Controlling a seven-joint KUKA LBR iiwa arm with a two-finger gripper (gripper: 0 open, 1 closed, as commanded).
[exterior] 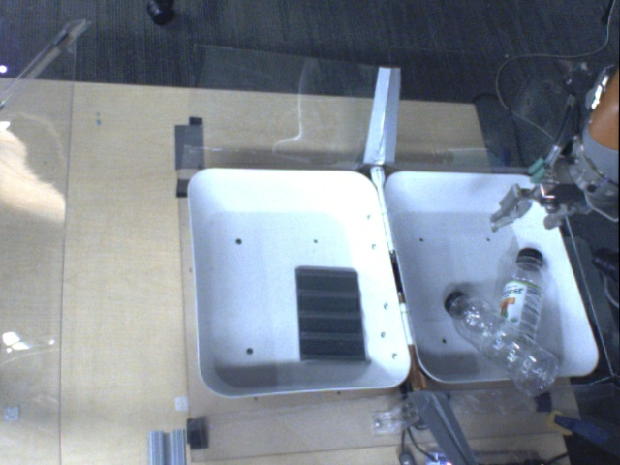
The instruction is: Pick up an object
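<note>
Left bin, centre frame: black ribbed block. Right bin: two clear plastic bottles, crossed, lower right. Gripper hangs upper right, jaws apart, nothing held. You risk a slip: bottles are round, slick and stacked. They lie below the jaws, apart.

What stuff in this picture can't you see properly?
- Arm: cut off by the camera view's right edge.
- Gripper: too small and blurry to make out.
- Bottle labels: too small to read.
- The two clear bottles overlap; see-through plastic blurs their outlines.
- Black ridged block: what it is stays unclear.
</note>
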